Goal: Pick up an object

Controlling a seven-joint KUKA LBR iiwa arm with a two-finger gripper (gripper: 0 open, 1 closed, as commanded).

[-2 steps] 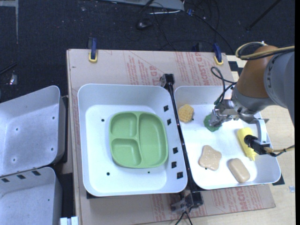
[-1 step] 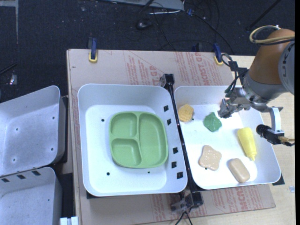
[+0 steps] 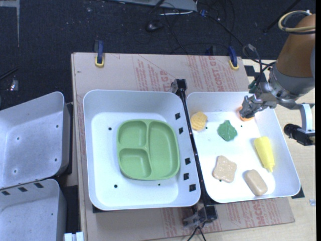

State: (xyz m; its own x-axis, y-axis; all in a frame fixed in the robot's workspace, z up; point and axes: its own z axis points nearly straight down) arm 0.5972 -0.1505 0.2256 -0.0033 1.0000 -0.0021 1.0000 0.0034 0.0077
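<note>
We see the claw low at the right bin's far edge, clamped on a small orange object, while the green leaf, yellow corn and toast lie nearby.

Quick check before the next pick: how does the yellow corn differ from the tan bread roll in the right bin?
The yellow corn is bright yellow, long and tapered; the tan bread roll is beige, shorter and rounded. The corn lies nearer the bin's right wall, the roll closer to the front edge. Both lie flat in the right bin, apart from the gripper.
</note>
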